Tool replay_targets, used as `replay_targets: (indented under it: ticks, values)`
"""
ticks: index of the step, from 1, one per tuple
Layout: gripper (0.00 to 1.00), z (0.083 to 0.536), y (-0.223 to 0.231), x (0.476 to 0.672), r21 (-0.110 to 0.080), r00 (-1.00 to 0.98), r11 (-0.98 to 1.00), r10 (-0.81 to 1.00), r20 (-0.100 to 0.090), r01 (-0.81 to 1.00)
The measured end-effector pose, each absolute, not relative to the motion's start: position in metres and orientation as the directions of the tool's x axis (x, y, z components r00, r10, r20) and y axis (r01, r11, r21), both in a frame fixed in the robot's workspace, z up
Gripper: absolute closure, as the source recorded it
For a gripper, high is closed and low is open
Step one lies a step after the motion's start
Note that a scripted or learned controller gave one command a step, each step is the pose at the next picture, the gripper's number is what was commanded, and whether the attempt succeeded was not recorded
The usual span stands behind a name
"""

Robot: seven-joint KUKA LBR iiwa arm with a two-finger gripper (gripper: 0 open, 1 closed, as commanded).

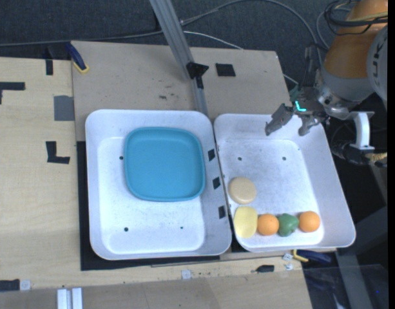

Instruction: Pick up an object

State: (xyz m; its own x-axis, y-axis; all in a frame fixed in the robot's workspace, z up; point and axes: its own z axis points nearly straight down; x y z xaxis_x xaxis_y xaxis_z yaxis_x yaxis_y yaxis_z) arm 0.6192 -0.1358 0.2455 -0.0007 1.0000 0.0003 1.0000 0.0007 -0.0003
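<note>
The claw hangs over the far edge of the right bin. Its two fingers are spread apart, with nothing between them. The grey arm with its orange band comes in from the right.

The things to pick sit well apart from the claw, at the near side of the same bin. A tan round piece lies above a yellow piece. Beside the yellow one, in a row, are an orange ball, a green thing and another orange ball.

A blue plate lies in the left bin.
</note>
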Motion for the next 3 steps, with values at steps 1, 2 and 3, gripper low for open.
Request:
replay_targets:
  ticks: [1, 2, 3]
  values:
    - [0.0, 0.245, -0.136, 0.619, 0.0, -0.001, 0.001, 1.0, 0.0, 1.0]
    - [0.0, 0.186, -0.134, 0.61, -0.006, 0.0, 0.001, 1.0, 0.001, 1.0]
    - [0.0, 0.143, -0.134, 0.612, -0.004, -0.001, 0.001, 1.0, 0.0, 1.0]
